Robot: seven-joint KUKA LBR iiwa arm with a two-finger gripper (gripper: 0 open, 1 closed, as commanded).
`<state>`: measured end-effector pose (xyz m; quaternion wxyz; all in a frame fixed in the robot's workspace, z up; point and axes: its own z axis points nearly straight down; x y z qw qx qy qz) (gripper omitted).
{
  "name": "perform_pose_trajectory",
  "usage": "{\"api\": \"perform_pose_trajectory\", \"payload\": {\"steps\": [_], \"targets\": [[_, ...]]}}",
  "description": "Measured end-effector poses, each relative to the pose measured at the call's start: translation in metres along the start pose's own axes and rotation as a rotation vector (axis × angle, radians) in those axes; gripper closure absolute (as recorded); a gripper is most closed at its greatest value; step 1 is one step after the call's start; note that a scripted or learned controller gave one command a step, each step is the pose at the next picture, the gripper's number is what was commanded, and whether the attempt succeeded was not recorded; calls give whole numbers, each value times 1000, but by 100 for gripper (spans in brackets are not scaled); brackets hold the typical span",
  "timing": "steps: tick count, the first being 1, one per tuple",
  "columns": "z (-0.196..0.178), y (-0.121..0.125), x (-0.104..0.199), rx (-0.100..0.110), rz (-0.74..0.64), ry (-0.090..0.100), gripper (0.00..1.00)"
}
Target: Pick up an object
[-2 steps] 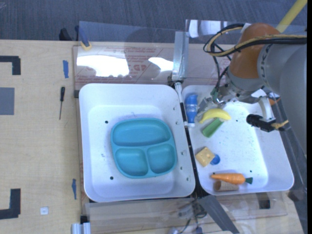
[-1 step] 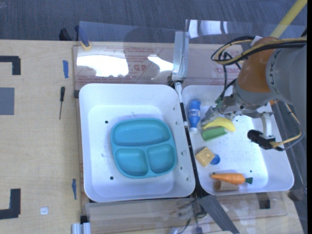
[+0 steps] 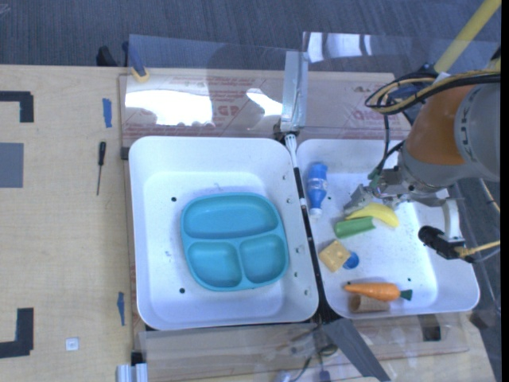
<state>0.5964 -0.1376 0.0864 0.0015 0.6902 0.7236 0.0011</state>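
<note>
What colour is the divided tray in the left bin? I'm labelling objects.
Light blue, a turquoise shade. The divided tray shows clearly in the camera view.

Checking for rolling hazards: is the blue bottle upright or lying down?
Lying down: the blue bottle rests lengthwise along the right bin's left wall.

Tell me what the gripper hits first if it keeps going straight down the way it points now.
Most likely the yellow banana, lying just below the gripper and touching the green cylinder. Depth is hard to judge from this slanted view, so it might meet the bin floor beside it.
</note>
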Motion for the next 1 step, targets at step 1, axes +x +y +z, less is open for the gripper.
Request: {"api": "perform_pose_trajectory", "payload": {"steps": [1], "targets": [[-10, 2, 0, -3, -1, 0, 100]]}}
